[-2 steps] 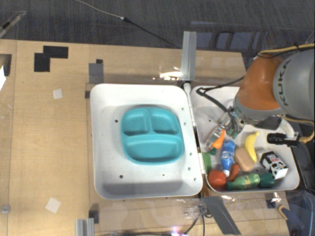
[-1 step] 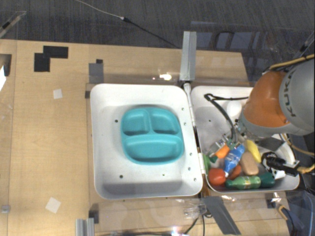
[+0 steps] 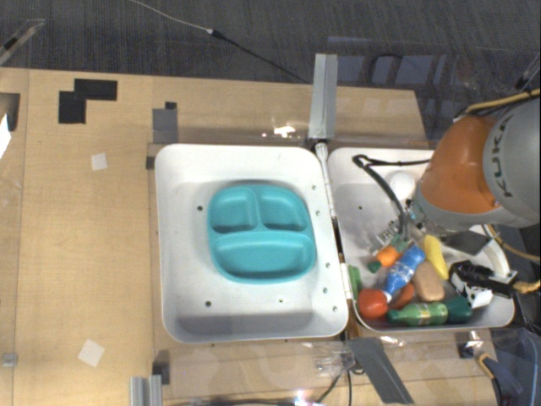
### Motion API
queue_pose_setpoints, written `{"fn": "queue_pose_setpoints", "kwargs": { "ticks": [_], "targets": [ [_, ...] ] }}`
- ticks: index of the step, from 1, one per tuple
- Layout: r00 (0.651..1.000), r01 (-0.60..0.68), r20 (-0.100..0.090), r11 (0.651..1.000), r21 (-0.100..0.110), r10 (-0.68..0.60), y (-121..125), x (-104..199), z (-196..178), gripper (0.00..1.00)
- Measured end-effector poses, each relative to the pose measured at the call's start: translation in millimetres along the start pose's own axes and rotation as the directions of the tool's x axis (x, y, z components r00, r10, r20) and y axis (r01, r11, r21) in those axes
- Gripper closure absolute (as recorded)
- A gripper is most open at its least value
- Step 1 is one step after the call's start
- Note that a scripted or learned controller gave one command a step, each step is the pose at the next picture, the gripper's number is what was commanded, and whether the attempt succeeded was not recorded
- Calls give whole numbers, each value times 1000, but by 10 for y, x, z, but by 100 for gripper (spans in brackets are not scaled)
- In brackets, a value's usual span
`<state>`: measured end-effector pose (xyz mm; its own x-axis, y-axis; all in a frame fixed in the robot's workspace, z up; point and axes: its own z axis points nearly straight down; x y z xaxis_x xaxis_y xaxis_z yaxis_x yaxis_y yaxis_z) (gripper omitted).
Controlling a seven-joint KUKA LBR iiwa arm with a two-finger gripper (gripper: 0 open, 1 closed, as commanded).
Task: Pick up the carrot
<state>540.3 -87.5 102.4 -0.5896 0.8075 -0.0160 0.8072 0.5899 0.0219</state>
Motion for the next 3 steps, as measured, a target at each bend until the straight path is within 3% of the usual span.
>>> {"fn": "queue_pose_setpoints", "kwargs": {
  "ticks": [1, 2, 3],
  "targets": [
    [986, -165, -8, 986, 16, 165, -210, 534, -856, 100],
    [986, -165, -9, 986, 19, 166, -219, 534, -843, 0],
    [953, -301, -6, 953, 20, 301, 137, 177, -829, 0]
  ]
}}
